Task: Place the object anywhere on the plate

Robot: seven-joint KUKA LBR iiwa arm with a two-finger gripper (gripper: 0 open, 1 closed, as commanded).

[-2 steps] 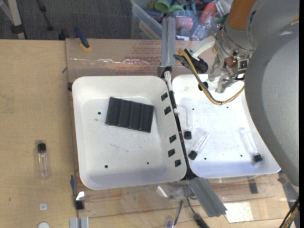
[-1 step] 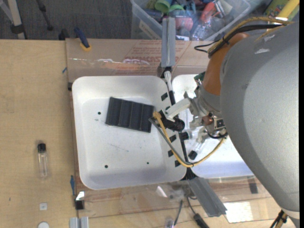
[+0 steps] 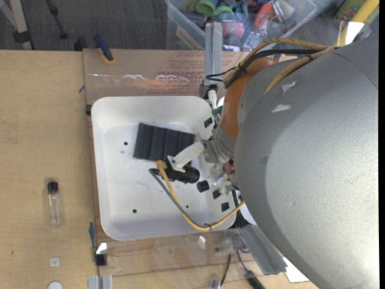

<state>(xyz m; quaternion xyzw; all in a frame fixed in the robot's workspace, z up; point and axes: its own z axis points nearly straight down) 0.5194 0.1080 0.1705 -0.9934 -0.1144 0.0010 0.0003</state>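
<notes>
A dark grey ribbed slab lies flat in the upper middle of the left white bin. My gripper hangs low over the right side of this bin, just right of and below the slab's near corner. The bulky grey arm with its orange band covers the gripper from above and hides the whole right part of the view. I see nothing between the gripper and the slab, and they stand slightly apart.
A clear tub of colourful toys stands beyond the bins at the top. A small glass vial lies on the wooden bench at the left. A blue clip sits at the board's far left corner.
</notes>
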